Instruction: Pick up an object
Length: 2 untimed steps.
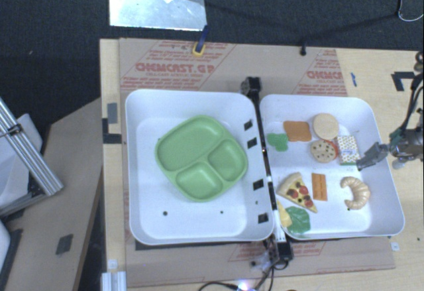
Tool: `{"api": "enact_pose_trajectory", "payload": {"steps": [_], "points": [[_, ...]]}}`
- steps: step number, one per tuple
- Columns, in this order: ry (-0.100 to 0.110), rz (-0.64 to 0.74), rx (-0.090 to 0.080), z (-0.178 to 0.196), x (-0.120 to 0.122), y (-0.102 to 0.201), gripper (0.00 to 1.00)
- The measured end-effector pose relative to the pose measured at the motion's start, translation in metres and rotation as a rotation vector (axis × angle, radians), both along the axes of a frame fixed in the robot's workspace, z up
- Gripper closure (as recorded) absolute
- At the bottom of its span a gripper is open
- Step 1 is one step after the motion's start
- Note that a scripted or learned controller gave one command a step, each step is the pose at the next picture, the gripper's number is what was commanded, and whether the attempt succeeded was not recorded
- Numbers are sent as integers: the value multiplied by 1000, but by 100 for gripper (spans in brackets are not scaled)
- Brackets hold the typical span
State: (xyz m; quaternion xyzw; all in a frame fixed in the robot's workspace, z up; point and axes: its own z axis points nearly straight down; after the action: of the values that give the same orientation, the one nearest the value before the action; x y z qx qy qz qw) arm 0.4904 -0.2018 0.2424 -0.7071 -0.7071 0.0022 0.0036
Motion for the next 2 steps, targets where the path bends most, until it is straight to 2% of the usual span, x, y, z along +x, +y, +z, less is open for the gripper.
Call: {"api": "enact_pose_trajectory", "payload": {"steps": [1, 2], "points": [[-10, 3, -3, 5, 2, 0, 0], [-7, 1, -1, -37, 2, 2, 0]]}}
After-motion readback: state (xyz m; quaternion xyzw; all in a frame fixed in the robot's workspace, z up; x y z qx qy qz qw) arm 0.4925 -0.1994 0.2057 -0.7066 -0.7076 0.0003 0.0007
